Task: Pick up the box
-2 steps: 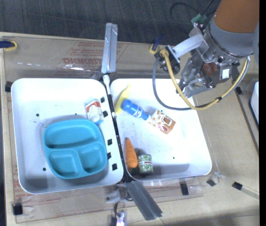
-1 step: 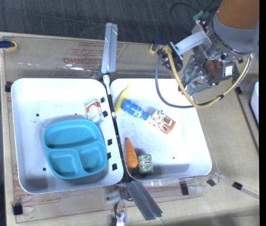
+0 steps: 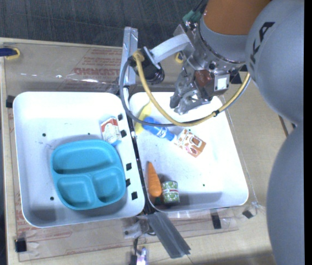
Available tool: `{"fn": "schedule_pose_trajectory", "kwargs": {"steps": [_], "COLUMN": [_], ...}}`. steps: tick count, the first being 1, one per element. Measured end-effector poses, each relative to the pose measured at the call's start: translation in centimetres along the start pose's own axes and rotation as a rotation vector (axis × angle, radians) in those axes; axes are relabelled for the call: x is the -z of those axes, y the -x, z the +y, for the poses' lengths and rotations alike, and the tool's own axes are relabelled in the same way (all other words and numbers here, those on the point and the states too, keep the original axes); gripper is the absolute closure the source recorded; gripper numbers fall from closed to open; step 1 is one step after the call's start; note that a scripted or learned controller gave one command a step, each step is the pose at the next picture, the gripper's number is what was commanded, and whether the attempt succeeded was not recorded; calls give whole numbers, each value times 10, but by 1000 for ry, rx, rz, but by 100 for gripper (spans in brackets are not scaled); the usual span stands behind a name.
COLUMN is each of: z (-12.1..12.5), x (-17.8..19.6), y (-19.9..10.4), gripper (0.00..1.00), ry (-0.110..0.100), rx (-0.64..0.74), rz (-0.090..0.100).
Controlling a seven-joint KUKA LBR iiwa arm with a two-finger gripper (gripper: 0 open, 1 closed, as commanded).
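Arm: the grey arm with the orange band (image 3: 238, 10) reaches in from the right and hangs over the far part of the right bin.
Jaws: the metal two-finger gripper (image 3: 184, 101) points down above the far end of the right bin; whether the jaws are spread or closed cannot be told from this angle, and nothing can be seen between them.
Box: the small white box with orange and red print (image 3: 191, 142) lies flat and skewed on the floor of the right bin, near its middle, just below and to the right of the gripper in the view and apart from it.
Right bin: the shallow white plastic bin (image 3: 230, 164) also holds a blue and white tube-like item (image 3: 159, 130) lying beside the box, a yellow object (image 3: 143, 115) at the far left corner, an orange carrot-shaped piece (image 3: 154, 180) along the left wall and a small green patterned can (image 3: 170, 192) touching the carrot's near end.
Left bin: the second shallow white plastic bin (image 3: 26, 142) holds a light blue compartment tray (image 3: 87, 173) and a small red and white carton (image 3: 109, 130) near the dividing wall.
Cable: a yellow hose (image 3: 161, 112) loops from the wrist down over the far end of the right bin.
Table: the table (image 3: 62, 59) carries both bins side by side, under a clear sheet with red print.
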State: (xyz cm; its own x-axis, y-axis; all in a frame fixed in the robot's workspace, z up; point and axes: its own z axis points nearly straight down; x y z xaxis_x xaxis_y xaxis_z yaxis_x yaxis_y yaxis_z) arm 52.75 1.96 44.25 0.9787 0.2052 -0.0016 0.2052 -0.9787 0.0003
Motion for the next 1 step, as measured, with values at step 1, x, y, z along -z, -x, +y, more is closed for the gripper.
{"fn": "schedule_pose_trajectory", "kwargs": {"steps": [1], "z": [-26], "x": [-97], "y": [1], "gripper": [100], "ry": [1], "rx": [-1], "rz": [-4]}}
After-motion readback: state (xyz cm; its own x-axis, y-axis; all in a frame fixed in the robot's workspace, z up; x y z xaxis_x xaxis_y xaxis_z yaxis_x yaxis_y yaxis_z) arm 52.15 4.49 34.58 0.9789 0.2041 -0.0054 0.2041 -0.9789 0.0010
